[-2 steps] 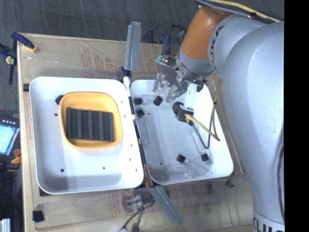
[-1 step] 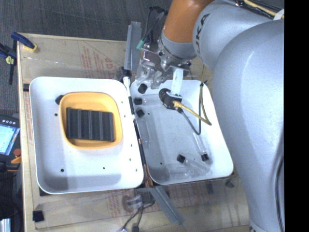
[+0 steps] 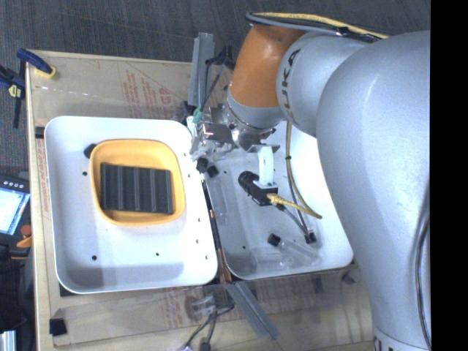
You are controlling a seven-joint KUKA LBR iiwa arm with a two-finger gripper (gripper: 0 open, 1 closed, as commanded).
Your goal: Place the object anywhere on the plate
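Wooden bench (image 3: 110, 79), yellow plate (image 3: 135, 148) in left bin (image 3: 131, 269), pincer (image 3: 205, 152) over right bin (image 3: 329, 247), its state unclear

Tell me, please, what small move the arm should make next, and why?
Probably shift the end effector toward the small black object lying in the right bin: the end effector sits at that bin's far left corner, apart from the object, and the yellow plate in the left bin has nothing placed on it yet.

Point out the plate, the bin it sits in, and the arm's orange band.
plate (image 3: 137, 189): camera view, on its dark ridged middle.
bin (image 3: 124, 263): camera view, on its bare floor.
orange band (image 3: 259, 68): camera view, on its middle.
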